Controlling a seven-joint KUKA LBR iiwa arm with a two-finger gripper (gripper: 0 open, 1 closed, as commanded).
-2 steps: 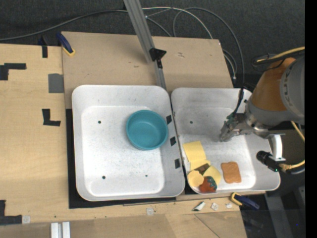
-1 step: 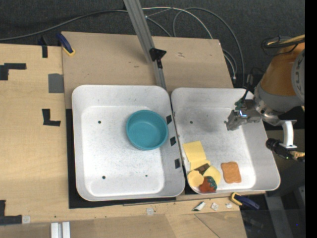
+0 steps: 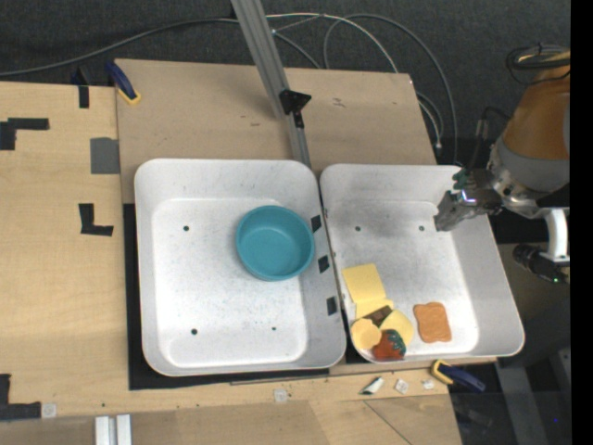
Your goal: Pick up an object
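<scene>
Hand [image 3: 451, 213] — seemingly empty — over right bin [image 3: 408, 202]

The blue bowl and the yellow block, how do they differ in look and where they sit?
The blue bowl is round and hollow, open side up; the yellow block is flat and squarish. The bowl looks clearly larger than the block. The bowl lies alone in the left bin, while the block lies in the right bin, close beside other small items. Both rest on a bin floor, apart from the gripper.
</scene>
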